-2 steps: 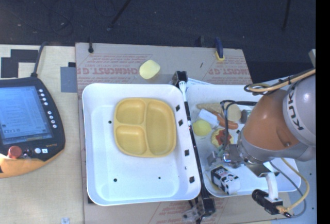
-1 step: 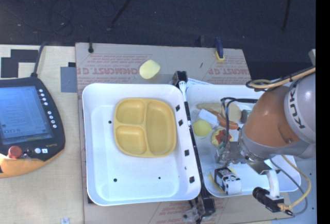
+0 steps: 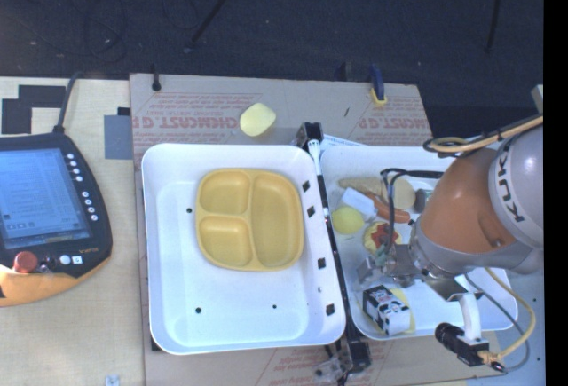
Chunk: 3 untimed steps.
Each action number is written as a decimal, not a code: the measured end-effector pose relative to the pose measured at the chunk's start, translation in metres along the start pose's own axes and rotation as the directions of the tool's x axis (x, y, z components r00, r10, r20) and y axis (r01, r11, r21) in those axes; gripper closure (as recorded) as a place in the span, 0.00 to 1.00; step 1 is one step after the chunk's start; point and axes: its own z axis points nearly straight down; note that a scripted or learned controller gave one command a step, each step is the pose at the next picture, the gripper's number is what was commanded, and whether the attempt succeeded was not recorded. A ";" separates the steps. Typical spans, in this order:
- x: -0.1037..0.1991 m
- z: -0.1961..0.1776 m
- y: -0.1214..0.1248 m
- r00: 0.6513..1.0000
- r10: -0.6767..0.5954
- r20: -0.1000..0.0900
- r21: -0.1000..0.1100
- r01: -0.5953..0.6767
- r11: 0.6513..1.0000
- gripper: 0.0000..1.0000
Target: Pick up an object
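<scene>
Gripper (image 3: 383, 262): low in the right bin (image 3: 506, 320), under the orange wrist; open or closed, cannot tell.
Objects: yellow ball (image 3: 348, 219) beside the divider, red-and-green piece (image 3: 382, 235) close to the gripper, black-and-white block (image 3: 388, 308) near the front wall.
Left bin (image 3: 169, 287): holds a yellow divided plate (image 3: 248, 218).
Cardboard (image 3: 177, 114): yellow lump (image 3: 257, 120) behind the bins.
Bench left: tablet pendant (image 3: 44, 207).

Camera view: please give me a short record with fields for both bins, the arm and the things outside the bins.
left bin: holds a yellow divided plate
right bin: yellow ball, small black and white box, other mixed items
arm: reaches over the right bin
outside bins: yellow piece on cardboard; control tablet at far left
</scene>
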 end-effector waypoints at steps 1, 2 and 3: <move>0.000 -0.010 0.000 1.000 0.005 -0.001 0.001 -0.005 1.000 1.00; 0.000 -0.009 0.000 1.000 0.005 -0.001 0.002 -0.005 1.000 0.00; -0.003 0.011 -0.002 1.000 -0.002 0.008 0.002 0.002 1.000 0.00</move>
